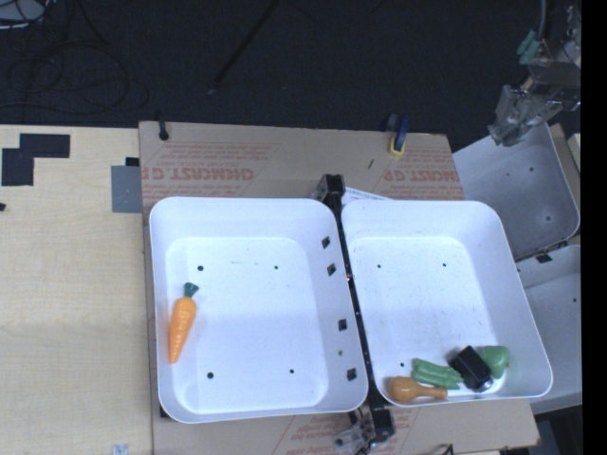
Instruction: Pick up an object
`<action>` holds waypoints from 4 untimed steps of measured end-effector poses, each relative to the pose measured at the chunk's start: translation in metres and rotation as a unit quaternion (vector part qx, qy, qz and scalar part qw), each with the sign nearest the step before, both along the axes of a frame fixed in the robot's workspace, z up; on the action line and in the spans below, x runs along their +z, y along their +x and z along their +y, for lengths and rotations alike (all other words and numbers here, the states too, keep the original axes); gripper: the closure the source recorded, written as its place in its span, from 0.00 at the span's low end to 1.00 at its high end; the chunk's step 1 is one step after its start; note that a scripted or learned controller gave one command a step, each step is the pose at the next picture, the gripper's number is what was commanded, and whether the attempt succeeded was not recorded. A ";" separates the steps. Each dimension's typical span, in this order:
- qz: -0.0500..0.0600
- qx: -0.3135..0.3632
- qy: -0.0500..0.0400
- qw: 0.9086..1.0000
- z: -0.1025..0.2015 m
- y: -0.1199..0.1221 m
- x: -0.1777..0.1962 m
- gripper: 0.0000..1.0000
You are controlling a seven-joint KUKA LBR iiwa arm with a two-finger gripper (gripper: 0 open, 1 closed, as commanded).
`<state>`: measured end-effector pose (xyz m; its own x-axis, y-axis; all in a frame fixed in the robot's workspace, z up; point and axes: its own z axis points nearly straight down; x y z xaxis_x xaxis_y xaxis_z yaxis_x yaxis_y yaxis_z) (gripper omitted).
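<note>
The gripper (517, 121) hangs high at the far right, away from both bins; I cannot tell its grip. An orange toy carrot (181, 322) lies in the left white bin (237, 218).

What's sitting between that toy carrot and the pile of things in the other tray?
In the camera view, only bare white tray floor and the black divider where the trays meet lie between the carrot and the pile.

Two shallow white plastic bins side by side on brown cardboard (285, 164). In the left bin (237, 218), one orange toy carrot (181, 323) by the left wall. In the right bin (427, 218), near corner: green pod-shaped toy (437, 373), small black block (471, 367), orange-tan pear-shaped toy (414, 390).
</note>
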<state>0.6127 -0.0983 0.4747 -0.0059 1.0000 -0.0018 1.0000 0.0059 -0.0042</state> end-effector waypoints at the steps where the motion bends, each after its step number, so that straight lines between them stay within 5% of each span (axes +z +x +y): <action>1: -0.004 0.002 0.002 1.000 0.090 0.005 0.066 1.00; 2: 0.008 -0.002 0.001 1.000 0.120 0.017 -0.153 1.00; 3: -0.002 -0.005 0.001 1.000 0.100 -0.025 -0.100 1.00; 4: 0.003 -0.004 0.001 1.000 0.103 -0.042 -0.157 1.00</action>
<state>0.5704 0.0051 0.3177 0.0019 1.0000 -0.0004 0.9999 -0.0020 -0.0100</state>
